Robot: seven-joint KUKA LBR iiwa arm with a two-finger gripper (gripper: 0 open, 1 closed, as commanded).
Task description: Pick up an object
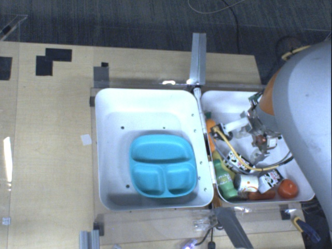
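The right bin point(228, 100) holds a heap of small objects along its left and front sides. Among them are a green bottle point(224, 178), an orange item point(209, 126), a round red object point(288, 189), a white cup-like piece point(248, 182) and a black-and-white patterned item point(271, 179). My gripper point(258, 138) hangs low over the middle of this bin, below the orange band of the arm. A yellow cable point(233, 150) loops under it. Nothing is visibly held.
The left bin point(111, 139) contains a blue divided tray point(163, 165) towards its front. A metal post point(198, 61) stands behind the wall between the bins. The bulky grey arm point(306, 118) covers the right bin's right side.
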